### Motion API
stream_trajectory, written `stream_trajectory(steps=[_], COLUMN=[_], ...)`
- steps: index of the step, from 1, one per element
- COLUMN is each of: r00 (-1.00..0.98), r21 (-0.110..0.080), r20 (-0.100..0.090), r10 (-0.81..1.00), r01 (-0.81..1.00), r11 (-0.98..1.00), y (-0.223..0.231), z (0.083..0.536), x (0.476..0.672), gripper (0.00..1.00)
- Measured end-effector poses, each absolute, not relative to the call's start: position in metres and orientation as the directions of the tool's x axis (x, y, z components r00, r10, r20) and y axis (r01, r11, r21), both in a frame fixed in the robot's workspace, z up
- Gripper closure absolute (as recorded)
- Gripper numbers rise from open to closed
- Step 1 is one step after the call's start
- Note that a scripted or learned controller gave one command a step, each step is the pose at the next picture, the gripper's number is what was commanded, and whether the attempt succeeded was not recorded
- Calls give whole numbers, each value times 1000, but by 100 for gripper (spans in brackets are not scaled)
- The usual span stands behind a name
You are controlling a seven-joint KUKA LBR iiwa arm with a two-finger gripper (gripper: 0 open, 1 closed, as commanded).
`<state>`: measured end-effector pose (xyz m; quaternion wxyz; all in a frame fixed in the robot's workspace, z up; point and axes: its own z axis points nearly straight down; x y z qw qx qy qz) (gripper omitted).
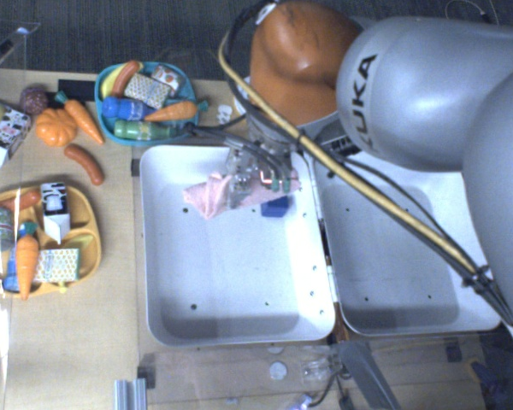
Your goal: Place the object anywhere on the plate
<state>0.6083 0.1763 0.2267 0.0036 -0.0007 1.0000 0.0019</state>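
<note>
Pink cloth lies crumpled near the far edge of the left bin, one small blue block just beside it on the right. Gripper sits low over the cloth's right end, likely going for a pick; cannot tell how it is set or whether it has anything. Arm reaches in from the right across the right bin. Two bins total. Outside them, on the bench's left side: one blue bowl of toy food by the far edge, one yellow plate with toy food on the left edge, and loose toys, two carrots among them, between.
</note>
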Motion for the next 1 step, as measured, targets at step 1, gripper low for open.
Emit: stream_trajectory(steps=[1], r00=[-1000], r21=[4], r20=[-8], r10=[-1], r01=[-1], r11=[1000], y=[176], z=[227], x=[608], gripper=[0])
